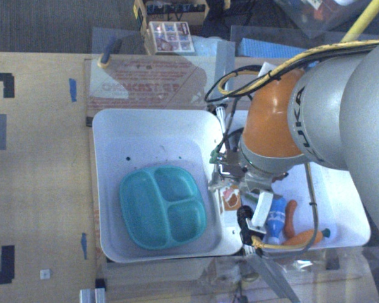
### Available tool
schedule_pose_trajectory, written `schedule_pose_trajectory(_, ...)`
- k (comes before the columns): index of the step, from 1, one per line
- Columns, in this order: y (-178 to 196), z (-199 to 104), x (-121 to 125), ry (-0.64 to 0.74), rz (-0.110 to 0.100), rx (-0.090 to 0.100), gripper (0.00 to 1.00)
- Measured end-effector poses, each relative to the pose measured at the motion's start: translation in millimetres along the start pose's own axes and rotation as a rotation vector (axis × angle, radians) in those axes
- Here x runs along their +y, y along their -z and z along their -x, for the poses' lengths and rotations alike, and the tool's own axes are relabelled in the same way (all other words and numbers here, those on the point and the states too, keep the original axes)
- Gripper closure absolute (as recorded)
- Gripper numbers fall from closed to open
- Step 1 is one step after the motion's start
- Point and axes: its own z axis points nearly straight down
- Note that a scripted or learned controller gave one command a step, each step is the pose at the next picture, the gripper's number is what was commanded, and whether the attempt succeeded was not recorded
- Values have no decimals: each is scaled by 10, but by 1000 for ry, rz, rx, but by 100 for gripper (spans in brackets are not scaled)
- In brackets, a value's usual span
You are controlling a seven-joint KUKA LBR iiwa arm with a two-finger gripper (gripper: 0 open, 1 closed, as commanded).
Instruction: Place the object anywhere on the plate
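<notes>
- The arm (316, 106) reaches in from the right of the plate (163, 205), its wrist bent down over the wall the two bins share.
- The gripper (226, 183) hangs just right of the plate; I cannot tell whether it is open, closed or gripping anything.
- The left bin (145, 131) holds the teal divided plate.
- The right bin (342, 194) holds a small orange-and-white object (231, 199) off the plate, just beside the gripper. A blue bottle (276, 218) and two orange pieces (291, 216) lie farther right.

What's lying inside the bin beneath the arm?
In that bin, a blue object and an orange object show near its front edge; the arm covers much of its floor.
</notes>
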Motion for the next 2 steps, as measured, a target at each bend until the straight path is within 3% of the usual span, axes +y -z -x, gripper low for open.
schedule_pose_trajectory(1,-419,-797,-196,-2,0,-1,100)
schedule_pose_trajectory(2,-417,-794,-193,-3,0,-1,0)
